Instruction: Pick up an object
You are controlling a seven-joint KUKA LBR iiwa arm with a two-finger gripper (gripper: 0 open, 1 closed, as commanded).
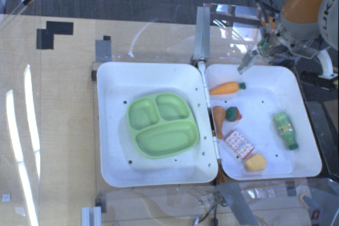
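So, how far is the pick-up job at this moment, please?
Nothing looks picked yet. The carrot, green bottle, red-and-white packet and yellow piece all lie in the right bin; the green tray sits in the left bin. In hand: the gripper hovers at the right bin's far rim, above the carrot. Left: descend, grasp, lift.

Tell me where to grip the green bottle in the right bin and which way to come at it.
Take the green bottle across the middle of its body, coming straight down from above. It lies flat on the right bin floor, its long axis running roughly up and down the view, with bare floor on both long sides, so fingers set across its narrow width should fit. The pincer hangs over the bin's far edge.
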